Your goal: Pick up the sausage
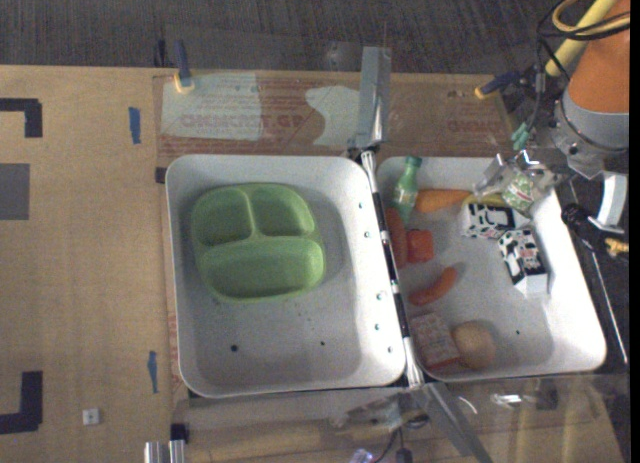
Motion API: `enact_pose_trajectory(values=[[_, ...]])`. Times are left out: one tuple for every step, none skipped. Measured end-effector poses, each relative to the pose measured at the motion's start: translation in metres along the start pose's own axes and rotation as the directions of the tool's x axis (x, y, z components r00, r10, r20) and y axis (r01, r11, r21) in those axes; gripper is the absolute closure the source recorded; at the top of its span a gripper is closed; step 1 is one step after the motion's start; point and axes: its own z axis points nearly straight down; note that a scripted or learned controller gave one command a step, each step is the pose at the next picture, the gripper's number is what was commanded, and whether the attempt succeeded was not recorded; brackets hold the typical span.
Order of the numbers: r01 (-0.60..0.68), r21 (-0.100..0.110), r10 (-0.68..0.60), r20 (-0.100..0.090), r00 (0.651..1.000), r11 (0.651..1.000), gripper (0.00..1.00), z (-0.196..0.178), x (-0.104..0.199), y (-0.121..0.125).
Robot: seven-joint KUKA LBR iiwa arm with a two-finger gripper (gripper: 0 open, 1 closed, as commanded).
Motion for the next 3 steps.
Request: enact_pose_trajectory(values=[[0.016, -0.01, -0.016, 0.002, 1.0, 1.0, 0.0, 0.125, 0.034, -0.027], [-0.08, -0.002, 0.08, -0.002, 0.997, 0.997, 0.0, 0.125, 0.029, -0.01], [-0.081, -0.005, 0.081, 0.0, 0.997, 0.997, 1.0, 0.117, 0.027, -0.009]])
